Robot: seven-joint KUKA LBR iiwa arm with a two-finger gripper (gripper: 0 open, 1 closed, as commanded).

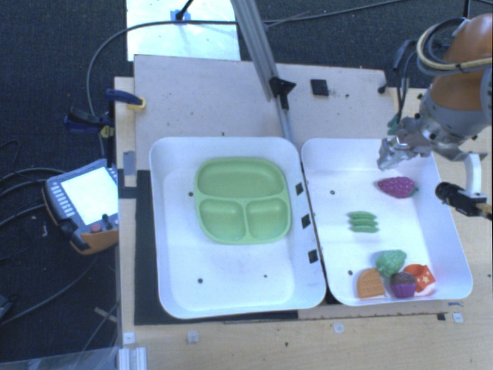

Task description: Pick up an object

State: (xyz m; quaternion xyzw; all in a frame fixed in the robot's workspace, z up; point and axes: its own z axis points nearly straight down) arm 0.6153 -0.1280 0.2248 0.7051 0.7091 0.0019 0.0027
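Observation:
My gripper (387,157) hangs over the far part of the right bin (339,230), just left of and above a purple bunch of grapes (397,186). Nothing shows between its fingers. A green pea pod (363,221) lies in the middle of that bin. In the bin's near right corner sit a green leafy piece (390,262), an orange piece (370,284), a dark purple piece (403,284) and a red piece (420,278), packed close together.
The left bin (173,268) holds a green three-compartment plate (243,200). A slanted metal pole (258,41) crosses the bench behind the bins. A handheld pendant (85,204) lies off the bench to the left.

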